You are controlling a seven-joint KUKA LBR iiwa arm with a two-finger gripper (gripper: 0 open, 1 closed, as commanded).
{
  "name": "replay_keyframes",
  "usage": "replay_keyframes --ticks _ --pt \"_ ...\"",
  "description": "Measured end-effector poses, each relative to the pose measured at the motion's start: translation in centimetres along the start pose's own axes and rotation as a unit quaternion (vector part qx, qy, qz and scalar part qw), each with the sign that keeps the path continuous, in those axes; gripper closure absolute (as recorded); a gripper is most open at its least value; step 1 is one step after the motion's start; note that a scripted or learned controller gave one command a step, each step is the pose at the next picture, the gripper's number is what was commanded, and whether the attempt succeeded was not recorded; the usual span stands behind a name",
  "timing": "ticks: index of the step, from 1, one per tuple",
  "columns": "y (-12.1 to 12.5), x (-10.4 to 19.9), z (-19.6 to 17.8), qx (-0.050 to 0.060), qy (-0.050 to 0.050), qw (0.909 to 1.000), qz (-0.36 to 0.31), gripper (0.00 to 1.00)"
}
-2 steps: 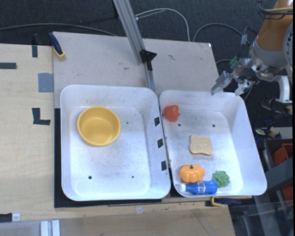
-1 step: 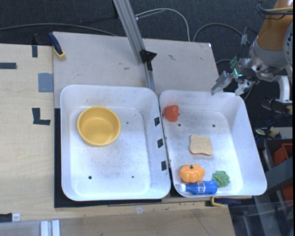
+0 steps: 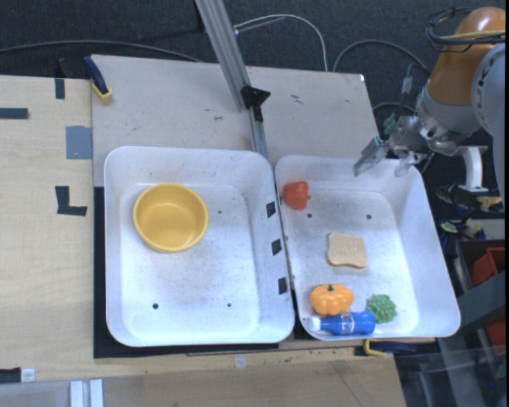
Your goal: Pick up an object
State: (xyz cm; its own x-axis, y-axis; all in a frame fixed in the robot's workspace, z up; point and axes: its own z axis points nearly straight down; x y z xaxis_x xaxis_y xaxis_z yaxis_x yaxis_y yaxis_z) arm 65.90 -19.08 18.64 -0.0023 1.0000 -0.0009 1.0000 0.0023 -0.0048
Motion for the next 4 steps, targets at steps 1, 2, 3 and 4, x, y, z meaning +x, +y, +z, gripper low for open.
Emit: replay_keyframes --ticks 1,2,3,4 --pt "0.7 0.7 5.8 0.001 0.000 1.0000 0.000 0.00" --pt "0.7 0.8 10.0 -0.001 -0.001 1.0000 0.000 0.00" --pt "0.8 0.8 8.8 -0.002 -0.001 1.0000 -0.001 1.00" --pt "0.5 0.5 2.5 -0.005 0.000 1.0000 0.001 1.00"
